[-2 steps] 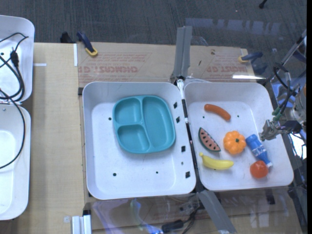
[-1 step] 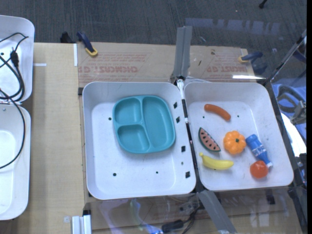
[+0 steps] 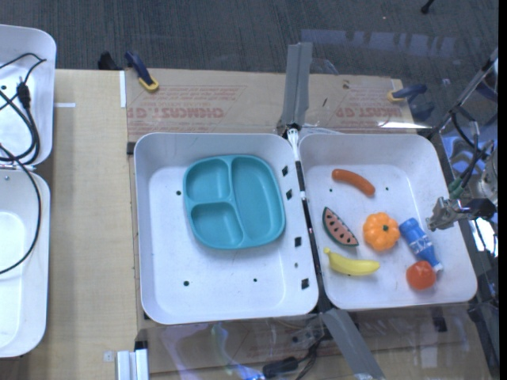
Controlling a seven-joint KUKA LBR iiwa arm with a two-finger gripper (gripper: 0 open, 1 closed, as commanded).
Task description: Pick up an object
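Observation:
The right bin holds a sausage, a watermelon slice, an orange pumpkin, a banana, a blue tube and a red tomato. My gripper sits at the bin's right rim, just right of the blue tube. It is small in this view and nothing shows between its fingers.
A teal divided plate lies in the left bin. A grey post rises behind the divider between the bins. Clamps hold cardboard at the back. Cables and white trays lie at far left.

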